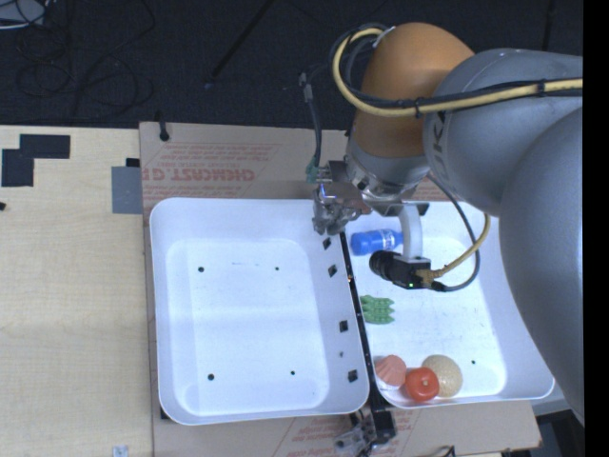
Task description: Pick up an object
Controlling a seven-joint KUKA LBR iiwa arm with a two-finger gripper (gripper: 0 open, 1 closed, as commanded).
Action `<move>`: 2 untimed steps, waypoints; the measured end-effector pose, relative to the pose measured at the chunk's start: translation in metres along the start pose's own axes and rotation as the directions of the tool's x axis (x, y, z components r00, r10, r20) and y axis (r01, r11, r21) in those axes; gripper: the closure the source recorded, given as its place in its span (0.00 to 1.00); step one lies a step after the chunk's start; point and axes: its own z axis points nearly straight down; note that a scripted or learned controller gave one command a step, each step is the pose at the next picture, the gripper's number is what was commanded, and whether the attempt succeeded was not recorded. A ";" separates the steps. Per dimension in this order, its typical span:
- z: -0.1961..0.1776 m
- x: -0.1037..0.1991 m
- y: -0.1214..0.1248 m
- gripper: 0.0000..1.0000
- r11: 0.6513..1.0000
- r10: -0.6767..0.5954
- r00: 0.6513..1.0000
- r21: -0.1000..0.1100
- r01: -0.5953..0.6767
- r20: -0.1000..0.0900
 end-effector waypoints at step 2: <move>-0.167 0.148 -0.002 1.00 1.000 0.000 1.000 -0.005 0.000 -0.002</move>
